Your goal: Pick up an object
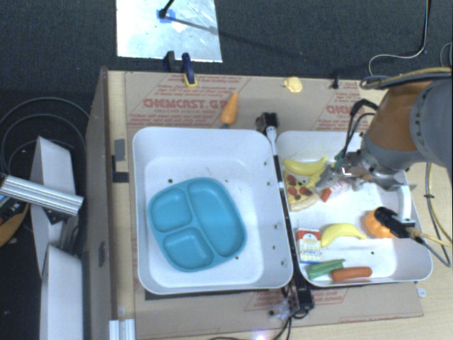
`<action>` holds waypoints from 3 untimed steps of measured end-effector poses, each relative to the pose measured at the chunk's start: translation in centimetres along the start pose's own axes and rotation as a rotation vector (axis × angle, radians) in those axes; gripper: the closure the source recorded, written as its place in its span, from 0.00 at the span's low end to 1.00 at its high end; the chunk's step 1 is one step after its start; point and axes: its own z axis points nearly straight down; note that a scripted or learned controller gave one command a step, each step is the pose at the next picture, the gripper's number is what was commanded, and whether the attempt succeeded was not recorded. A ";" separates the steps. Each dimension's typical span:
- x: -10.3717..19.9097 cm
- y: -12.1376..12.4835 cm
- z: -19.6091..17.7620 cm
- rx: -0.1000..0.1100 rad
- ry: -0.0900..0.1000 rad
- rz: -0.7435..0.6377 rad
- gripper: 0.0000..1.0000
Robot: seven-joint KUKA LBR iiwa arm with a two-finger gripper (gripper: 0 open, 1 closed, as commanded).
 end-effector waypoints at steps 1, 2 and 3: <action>3.7 -6.1 2.2 0.008 0.004 0.005 0.00; 2.7 -8.5 2.1 0.006 0.002 0.006 0.00; 3.1 -10.7 2.1 0.004 0.002 0.005 0.00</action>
